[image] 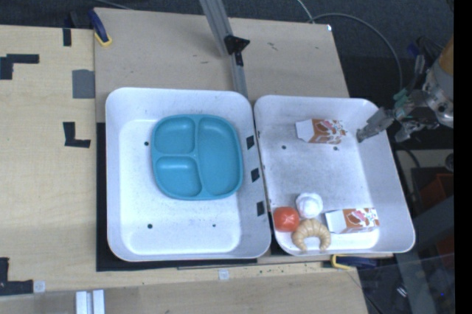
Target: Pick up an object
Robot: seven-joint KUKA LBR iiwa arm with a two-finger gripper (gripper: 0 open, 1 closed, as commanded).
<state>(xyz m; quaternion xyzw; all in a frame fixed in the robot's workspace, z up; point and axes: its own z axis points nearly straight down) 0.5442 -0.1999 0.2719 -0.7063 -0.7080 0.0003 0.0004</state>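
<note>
Gripper (385, 122) at the 3 o'clock rim of the right bin (383, 180), holding nothing; both fingers show, spread apart, empty.

Left bin (118, 180): one teal divided plate (197, 157), lying flat, toward 12 o'clock of the bin floor. Right bin, toward 12 o'clock: small carton (321, 131), white with red-brown print, lying flat, just at 9 o'clock of the gripper and not touching it. Right bin, 6 o'clock edge, a cluster: red-orange ball (286, 218) at 9 o'clock of the group, white cup-like piece (309, 204) at 12 o'clock, tan croissant (311, 233) at 6 o'clock touching both, second carton (352, 220) at 3 o'clock, just beside. Counter (44, 158) light wood with black tape marks at 9 o'clock.
</note>
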